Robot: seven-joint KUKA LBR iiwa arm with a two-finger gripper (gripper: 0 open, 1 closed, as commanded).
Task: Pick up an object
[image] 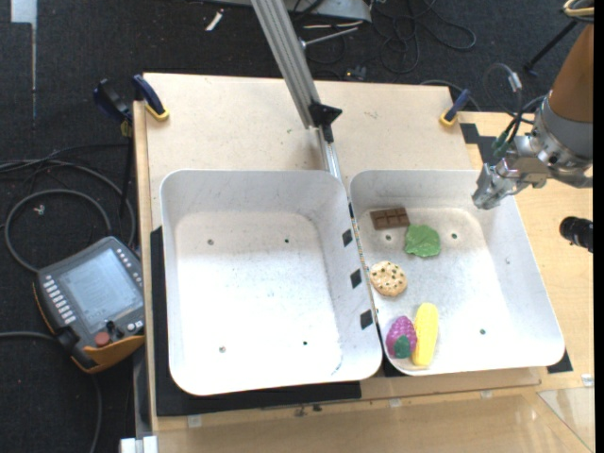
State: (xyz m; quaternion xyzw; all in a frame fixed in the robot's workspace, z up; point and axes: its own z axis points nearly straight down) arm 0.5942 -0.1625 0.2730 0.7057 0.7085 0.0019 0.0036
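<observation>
Fixed above the table, looking down at a slant from its near edge toward the far one. Set far enough back to take in both white bins whole: left bin, right bin, side by side across the middle. Beyond the table, dark floor with cables along the top and left. Arm entering from the right edge, cut off by the frame above the wrist.
</observation>
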